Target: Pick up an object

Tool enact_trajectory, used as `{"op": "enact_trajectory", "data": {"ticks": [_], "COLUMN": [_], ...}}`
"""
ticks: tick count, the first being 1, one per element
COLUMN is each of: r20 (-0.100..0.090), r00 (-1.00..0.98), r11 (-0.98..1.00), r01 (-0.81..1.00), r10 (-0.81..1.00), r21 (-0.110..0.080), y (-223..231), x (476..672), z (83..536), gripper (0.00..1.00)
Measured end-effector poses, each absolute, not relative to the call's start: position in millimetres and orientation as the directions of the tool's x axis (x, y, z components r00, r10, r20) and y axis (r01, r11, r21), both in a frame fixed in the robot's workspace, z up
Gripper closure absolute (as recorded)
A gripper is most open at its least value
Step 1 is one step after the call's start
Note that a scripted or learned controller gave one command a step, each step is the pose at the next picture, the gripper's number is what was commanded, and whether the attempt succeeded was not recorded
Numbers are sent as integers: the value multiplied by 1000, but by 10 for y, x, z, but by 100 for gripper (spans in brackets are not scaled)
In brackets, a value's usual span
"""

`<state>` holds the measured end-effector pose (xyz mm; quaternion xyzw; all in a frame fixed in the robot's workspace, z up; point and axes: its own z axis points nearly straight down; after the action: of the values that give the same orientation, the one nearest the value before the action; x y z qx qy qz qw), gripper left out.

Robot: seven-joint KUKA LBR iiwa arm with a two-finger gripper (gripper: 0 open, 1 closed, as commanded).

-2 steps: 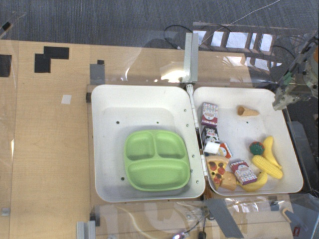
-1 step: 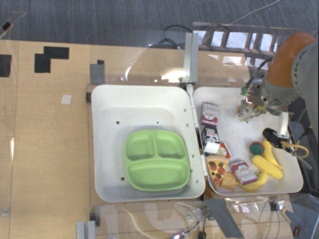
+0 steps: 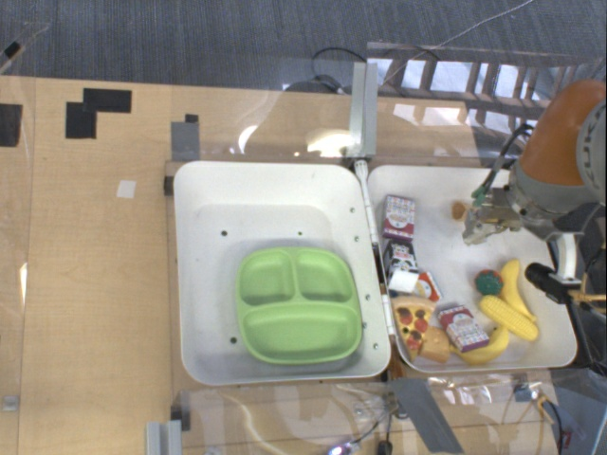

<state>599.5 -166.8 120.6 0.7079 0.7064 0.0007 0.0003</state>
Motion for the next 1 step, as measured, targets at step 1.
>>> {"op": "enact_trajectory", "data": {"ticks": [1], "r20": [0], "r00": [67], "r11": [-67], "r01": [998], "r10": [998], "r21": [11], "y": [-1334], "x": [6630], "z": [874], "gripper": [0]}}
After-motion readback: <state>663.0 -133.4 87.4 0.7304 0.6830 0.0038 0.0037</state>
